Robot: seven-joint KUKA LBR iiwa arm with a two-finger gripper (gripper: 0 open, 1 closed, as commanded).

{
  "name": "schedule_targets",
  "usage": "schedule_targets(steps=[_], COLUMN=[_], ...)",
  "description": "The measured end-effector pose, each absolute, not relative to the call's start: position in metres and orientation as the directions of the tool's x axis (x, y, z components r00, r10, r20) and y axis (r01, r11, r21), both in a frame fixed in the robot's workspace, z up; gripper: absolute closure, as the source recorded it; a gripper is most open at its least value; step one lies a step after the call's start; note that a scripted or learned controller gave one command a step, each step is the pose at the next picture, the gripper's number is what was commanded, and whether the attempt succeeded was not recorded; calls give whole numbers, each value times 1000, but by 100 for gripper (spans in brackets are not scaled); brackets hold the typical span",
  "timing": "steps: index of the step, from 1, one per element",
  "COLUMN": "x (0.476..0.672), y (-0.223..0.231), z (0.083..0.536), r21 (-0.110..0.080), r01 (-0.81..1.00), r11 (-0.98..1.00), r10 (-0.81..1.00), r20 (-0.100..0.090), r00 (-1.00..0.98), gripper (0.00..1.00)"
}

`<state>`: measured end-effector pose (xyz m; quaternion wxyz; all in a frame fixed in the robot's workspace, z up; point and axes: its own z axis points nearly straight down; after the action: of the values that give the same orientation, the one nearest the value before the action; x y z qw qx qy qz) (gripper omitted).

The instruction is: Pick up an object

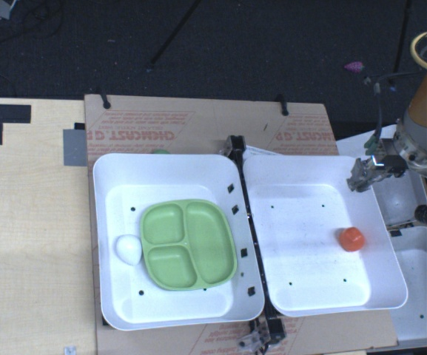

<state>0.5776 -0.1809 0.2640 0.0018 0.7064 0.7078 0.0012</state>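
Camera view: gripper (362, 174) sits at the right bin's (313, 302) upper right rim, carrying nothing; finger state cannot be told. Orange ball (351, 239) lies loose in that bin, nearest and likeliest target. Left bin (102, 272) holds a green divided plate (188, 243) with a white egg (129, 249) touching its left edge.

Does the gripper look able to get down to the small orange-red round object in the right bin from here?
Probably yes. The small orange-red round object lies alone on the right bin floor, nothing over or beside it, and the gripper hangs above that bin's far right rim.
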Motion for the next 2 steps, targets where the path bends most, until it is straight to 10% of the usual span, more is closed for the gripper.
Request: schedule_targets(steps=[2], x=[576], y=[-81], z=[267], r21=[-3], r01=[1000], r11=[4], r10=[1000], r20=[2], r00=[-4], gripper=[100])
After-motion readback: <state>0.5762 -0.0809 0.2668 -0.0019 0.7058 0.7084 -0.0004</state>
